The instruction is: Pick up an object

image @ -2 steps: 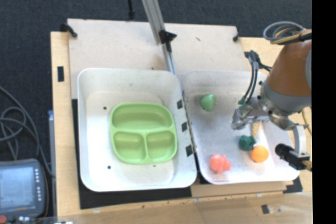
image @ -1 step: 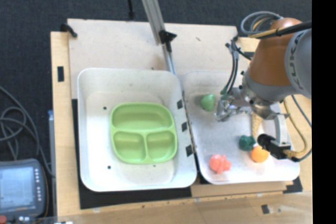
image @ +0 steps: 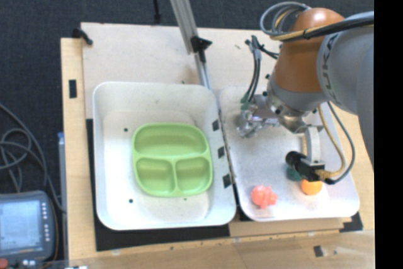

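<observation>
**Camera view.** The gripper (image: 247, 124) hangs low over the upper left part of the right bin (image: 272, 154), close to the wall shared with the left bin (image: 113, 135). Its opening faces away from the camera, so whether it is wide or narrow cannot be told. Nothing is seen held in it.

Candidate objects:
- The pink-red lumpy toy (image: 264, 196) lies at the lower middle of the right bin, near the bottom rim and well apart from the gripper. It stands free on all sides.
- The small orange ball (image: 311, 187) lies to the right of the toy and is partly covered by robot hardware.
- The green divided plate (image: 171, 159) lies flat in the middle of the left bin.

Handling, as judged:
- The toy looks light and possibly soft or rubbery. Its bumpy surface should resist slipping. Take hold across its narrowest width.
- The ball is likely to roll or squirt out under an off-centre grip.
- The plate looks stiff and smooth, and too broad to span. Only its raised rim offers a hold.

Clearance: bare floor lies between the gripper and the toy, giving an open path down the frame. The bottom rim behind the toy limits overshoot. The arm (image: 305, 66) overhangs the upper right of the bin.
</observation>
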Robot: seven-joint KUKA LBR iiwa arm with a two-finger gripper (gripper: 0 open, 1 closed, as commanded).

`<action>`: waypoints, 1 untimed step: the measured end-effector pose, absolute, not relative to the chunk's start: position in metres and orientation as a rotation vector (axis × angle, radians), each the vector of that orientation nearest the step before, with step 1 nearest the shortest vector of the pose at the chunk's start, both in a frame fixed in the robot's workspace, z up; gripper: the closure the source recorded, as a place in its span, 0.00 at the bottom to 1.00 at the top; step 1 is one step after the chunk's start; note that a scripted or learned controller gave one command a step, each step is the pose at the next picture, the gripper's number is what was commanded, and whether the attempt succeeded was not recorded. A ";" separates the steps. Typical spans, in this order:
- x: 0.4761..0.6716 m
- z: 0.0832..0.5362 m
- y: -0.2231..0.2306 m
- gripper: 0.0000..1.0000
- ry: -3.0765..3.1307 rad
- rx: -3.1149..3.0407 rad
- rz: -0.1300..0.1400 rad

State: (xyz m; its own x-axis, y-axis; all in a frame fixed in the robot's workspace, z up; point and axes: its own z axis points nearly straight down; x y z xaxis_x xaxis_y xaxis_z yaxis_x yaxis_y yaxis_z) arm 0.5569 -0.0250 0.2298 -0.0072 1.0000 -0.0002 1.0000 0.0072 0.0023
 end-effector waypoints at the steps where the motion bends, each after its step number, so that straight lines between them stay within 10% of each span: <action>1: 0.577 0.236 0.034 1.00 2.229 2.212 0.003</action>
State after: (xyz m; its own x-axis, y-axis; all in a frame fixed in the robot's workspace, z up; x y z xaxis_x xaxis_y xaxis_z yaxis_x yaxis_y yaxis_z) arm 0.5766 0.0341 0.2363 -0.0077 1.0000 0.0000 1.0000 0.0077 0.0028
